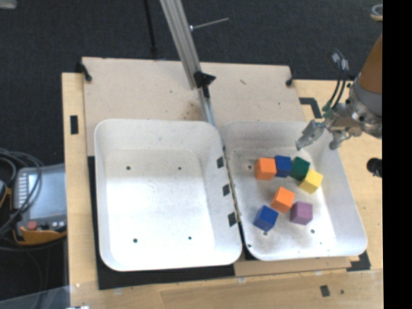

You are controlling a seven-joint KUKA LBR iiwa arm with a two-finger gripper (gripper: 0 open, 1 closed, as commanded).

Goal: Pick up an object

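blocks (283,188): 7 in right bin (341,237) (clustered) | left bin (103,172) | fingers (318,137): spread, holding nothing

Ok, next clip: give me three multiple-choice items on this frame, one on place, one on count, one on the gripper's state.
1. Which bin holds the cubes?
A. left bin
B. right bin
C. both

2. How many cubes are there?
A. five
B. seven
C. nine

3. What is the gripper doing?
A. gripping a cube
B. resting on the bench
C. hanging open above the bin's far right corner

Key:
1 B, all cubes, such as the green cube, lie in the right bin, none in the left bin.
2 B, two orange, two blue, one green, one yellow, one purple.
3 C, the gripper has its fingers spread with nothing between them, short of the cubes.
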